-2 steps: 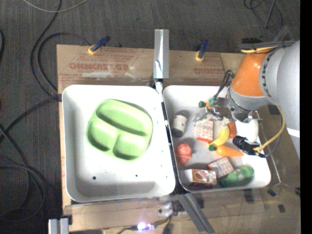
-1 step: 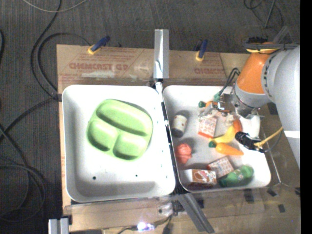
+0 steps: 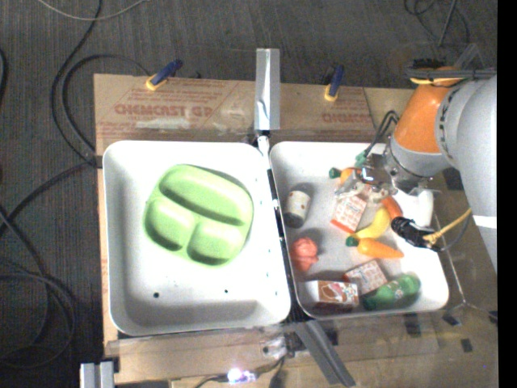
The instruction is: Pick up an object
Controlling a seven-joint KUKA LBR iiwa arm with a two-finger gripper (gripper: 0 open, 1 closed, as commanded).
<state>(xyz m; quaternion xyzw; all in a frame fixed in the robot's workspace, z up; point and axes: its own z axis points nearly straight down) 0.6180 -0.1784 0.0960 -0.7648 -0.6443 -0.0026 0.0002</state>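
Small red-and-white carton [image 3: 350, 212] lying flat in right bin [image 3: 440, 297], directly under gripper [image 3: 365, 178] at bin's one o'clock. Light, stiff, slightly crushable; best pinched across narrow edges. Jaws' state: cannot tell. Banana [image 3: 373, 225] touching at four o'clock.

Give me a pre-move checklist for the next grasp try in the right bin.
1. Gripper over the right bin, at its upper part: ok.
2. Finger state: cannot tell; dark and small against the clutter.
3. Anything held: cannot tell; nothing seen between the fingers.
4. Target under gripper: not ok; red-white packet, banana and carrot crowd together there.
5. Easier targets: ok; can and pink ball lie apart from the pile.
6. Left bin for a drop: ok; the green tray takes its middle, bare floor around it.
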